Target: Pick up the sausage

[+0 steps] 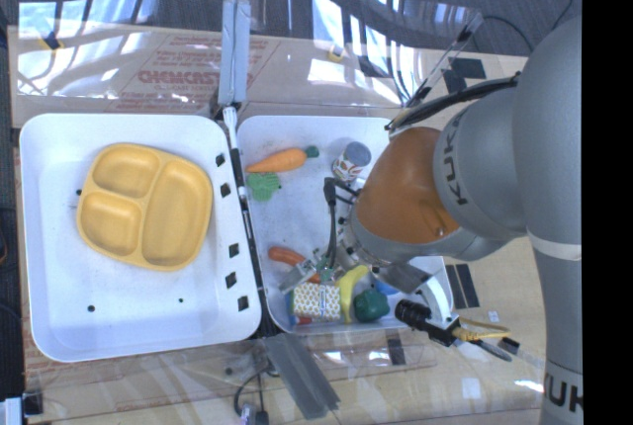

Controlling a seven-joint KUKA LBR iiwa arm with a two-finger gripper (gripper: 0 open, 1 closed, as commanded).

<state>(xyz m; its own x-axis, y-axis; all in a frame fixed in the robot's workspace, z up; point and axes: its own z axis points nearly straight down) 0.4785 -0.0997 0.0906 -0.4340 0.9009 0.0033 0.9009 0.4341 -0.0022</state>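
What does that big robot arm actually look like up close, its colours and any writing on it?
The arm is made of thick, rounded grey segments with a smooth finish. A glossy orange band wraps it above the wrist, and raised KUKA lettering runs along the grey shell beside it. Thin dark cables hang near the gripper, which is metallic and small.

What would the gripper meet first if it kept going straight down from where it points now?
Probably the sausage or the bin floor beside it: the gripper hangs near its right end, close to the small carton. Depth is unclear.

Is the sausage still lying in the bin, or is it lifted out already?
Still in the bin. The sausage lies flat on the right bin floor near its left wall, beside the gripper, not between its fingers.
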